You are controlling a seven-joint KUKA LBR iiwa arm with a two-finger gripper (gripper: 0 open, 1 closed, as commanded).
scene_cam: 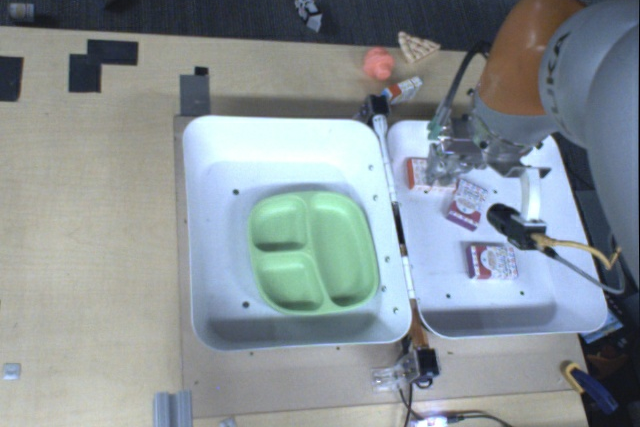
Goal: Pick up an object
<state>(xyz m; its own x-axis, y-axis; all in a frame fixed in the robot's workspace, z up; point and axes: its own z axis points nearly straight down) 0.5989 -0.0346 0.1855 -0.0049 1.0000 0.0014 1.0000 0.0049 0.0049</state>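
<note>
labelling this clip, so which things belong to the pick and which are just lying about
Job in hand: gripper, over the right bin; in it, the rear packet, middle packet and front packet.

Lying about: green tray in the left bin; pink ball and wedge toy behind the bins.

One fixed camera, above the bench (pixel 90 245), angled downward

I counted two white bins, the first bin (pixel 220 177) at nine o'clock of the second bin (pixel 485 307). The first held one green tray (pixel 312 250) of three compartments; the second held three red-and-white packets: first packet (pixel 415 173), second packet (pixel 467 205), third packet (pixel 491 261). At twelve o'clock of the bins lay one pink ball (pixel 378 63), one tan wedge (pixel 418 46) and one small tube (pixel 405 89).
</note>
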